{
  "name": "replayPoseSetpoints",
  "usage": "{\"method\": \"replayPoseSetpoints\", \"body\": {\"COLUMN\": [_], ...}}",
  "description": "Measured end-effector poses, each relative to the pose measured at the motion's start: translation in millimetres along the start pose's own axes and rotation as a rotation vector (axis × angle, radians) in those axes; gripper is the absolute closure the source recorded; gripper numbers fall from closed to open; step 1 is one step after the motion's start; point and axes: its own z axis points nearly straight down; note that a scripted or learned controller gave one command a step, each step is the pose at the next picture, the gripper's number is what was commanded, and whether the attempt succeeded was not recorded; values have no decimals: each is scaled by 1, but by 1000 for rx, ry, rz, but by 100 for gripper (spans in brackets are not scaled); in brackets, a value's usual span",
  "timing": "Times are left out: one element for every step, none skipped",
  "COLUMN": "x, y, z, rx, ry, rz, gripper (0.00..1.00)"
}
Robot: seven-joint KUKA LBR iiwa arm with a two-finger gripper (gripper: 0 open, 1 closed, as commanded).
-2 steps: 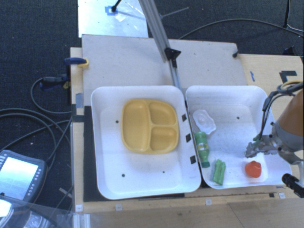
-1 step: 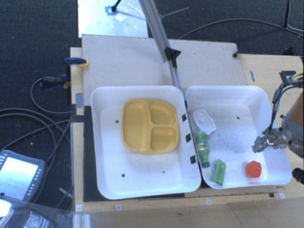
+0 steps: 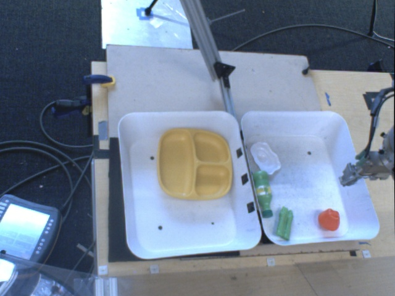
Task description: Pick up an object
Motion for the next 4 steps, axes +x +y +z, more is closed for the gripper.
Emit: {"method": "replayPoseSetpoints", "body": {"x": [0, 51, 106, 164], "y": [2, 12, 20, 33], "z": [-23, -15, -27, -29], "rx": [4, 7, 5, 7], "ry": [2, 5, 5, 6], "rz": [0, -4, -7, -7], "gripper": [100, 100, 100, 100]}}
